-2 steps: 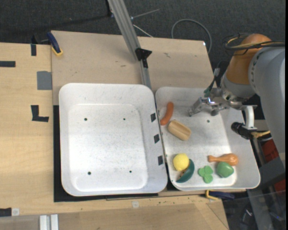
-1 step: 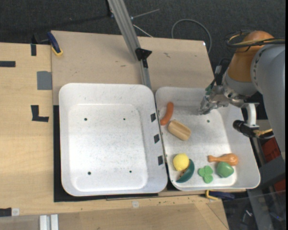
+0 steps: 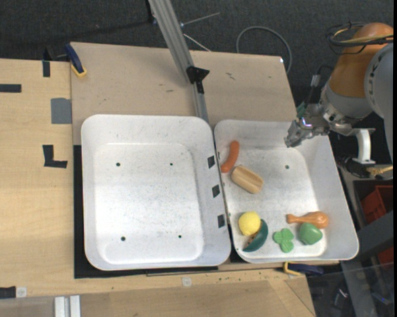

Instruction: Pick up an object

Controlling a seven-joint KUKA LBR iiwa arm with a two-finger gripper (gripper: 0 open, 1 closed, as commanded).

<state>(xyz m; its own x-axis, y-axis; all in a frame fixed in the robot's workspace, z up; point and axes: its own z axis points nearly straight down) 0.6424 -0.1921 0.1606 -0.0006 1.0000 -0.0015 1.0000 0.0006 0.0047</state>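
the arm (image 3: 360, 65) is cut off at the right edge; the claw's (image 3: 295, 137) fingers are too small to tell.

Two white bins on a wooden bench, arm at the right bin's far corner

The gripper (image 3: 296, 136) hangs at two o'clock over the right bin (image 3: 330, 183). A sausage (image 3: 230, 156) and bread roll (image 3: 247, 179) lie near centre; a lemon (image 3: 249, 223), green leaf (image 3: 284, 239), green pepper (image 3: 310, 234) and drumstick (image 3: 308, 219) cluster at five o'clock. The left bin (image 3: 145, 190) sits at eight o'clock.
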